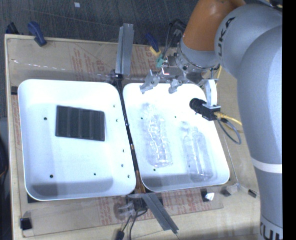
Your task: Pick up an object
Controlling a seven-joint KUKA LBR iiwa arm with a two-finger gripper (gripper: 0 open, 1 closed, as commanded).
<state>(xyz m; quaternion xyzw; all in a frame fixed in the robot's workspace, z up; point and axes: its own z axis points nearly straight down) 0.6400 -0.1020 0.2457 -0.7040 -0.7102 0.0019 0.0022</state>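
Bench (pixel 62 211) wood | two white bins (pixel 35 184) | dark floor (pixel 62 4) beyond | pincer (pixel 160 84) spread open, holding nothing

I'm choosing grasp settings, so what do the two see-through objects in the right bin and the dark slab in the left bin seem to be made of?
The crinkled bottle and the smoother bottle look like thin clear plastic: the white bin shows through them, with glinting highlights. The dark slab looks matte, ribbed, perhaps rubber or plastic; hard to tell which.

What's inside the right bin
Two clear plastic bottles lie in the right bin: one left, one right. The gripper hangs over its far edge, hiding little.
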